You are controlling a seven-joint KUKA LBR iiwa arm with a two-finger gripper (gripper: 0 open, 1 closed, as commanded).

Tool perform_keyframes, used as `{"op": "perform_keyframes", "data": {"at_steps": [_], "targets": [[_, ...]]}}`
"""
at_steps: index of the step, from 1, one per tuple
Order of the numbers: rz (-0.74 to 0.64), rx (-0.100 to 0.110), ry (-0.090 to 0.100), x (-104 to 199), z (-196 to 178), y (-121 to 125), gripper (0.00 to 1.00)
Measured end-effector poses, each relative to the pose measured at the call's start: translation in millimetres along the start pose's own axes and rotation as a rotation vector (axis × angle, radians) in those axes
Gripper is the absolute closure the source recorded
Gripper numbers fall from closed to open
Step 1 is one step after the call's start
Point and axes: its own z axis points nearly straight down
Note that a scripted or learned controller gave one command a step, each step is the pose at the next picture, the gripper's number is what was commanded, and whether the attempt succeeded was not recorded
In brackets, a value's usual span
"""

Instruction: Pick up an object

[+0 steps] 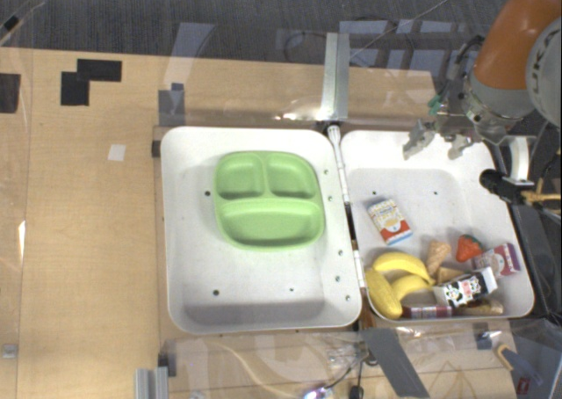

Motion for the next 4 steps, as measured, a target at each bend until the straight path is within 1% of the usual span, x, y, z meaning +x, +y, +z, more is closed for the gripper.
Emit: {"op": "perform_keyframes", "data": {"at_steps": [1, 2, 3, 4], "targets": [[0.047, -0.019, -0.003, -1, 88, -65, 0.00], [0.081, -0.036, -0.007, 27, 92, -91, 0.00], [0.096, -0.040, -0.005, 34, 93, -130, 0.00], [0.042, -0.001, 0.000, 73, 6, -100, 0.00]]}}
